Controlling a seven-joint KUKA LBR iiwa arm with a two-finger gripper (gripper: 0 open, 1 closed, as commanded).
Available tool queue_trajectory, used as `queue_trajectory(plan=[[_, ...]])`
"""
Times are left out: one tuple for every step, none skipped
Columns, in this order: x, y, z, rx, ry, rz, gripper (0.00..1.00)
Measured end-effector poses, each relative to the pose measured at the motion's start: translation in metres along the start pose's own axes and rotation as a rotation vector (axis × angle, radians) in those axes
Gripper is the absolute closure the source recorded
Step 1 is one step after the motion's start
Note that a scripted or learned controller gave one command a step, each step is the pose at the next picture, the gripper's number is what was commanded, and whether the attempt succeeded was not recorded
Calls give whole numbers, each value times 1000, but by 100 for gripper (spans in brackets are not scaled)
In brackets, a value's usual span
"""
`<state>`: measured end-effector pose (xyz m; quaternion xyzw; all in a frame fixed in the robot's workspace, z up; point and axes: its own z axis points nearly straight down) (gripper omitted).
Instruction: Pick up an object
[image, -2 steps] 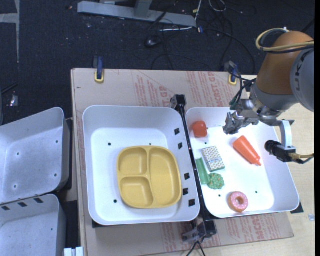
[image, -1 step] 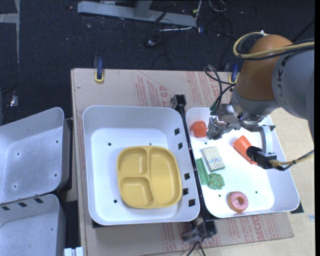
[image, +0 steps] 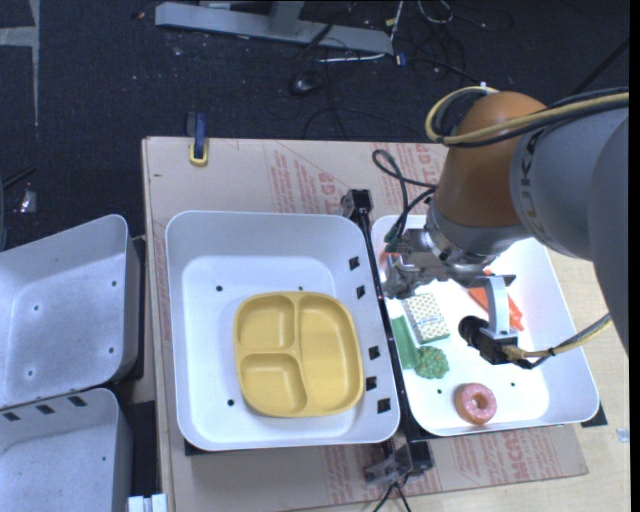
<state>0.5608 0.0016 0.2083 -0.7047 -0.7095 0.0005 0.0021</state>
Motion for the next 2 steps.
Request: queue_trajectory(plan=[[49, -23, -17, -2, 0, -2, 100], [89, -46, -24, -1, -1, -1, 100]])
